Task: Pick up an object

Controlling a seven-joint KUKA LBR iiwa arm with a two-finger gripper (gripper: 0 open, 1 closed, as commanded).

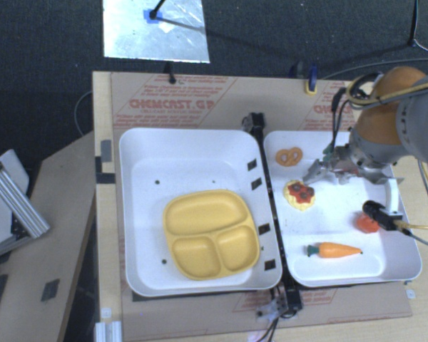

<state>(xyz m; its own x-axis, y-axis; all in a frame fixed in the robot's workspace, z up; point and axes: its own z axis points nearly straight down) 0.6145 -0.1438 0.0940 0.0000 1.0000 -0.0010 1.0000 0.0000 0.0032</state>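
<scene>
Tabletop [200, 105] with two white bins. Claw [321, 171] fingers apart, clamping nothing, low in right bin [342, 262], just right of pizza toy [299, 194]. Pretzel [289, 156] above pizza toy, carrot [334, 250] below it. Advice: centre over pizza toy before closing.

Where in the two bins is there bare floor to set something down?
Left bin: bare floor behind and left of the yellow tray. Right bin: a small patch between the pizza toy, carrot and red piece. Crowded at the back, by the pretzel and gripper.
</scene>
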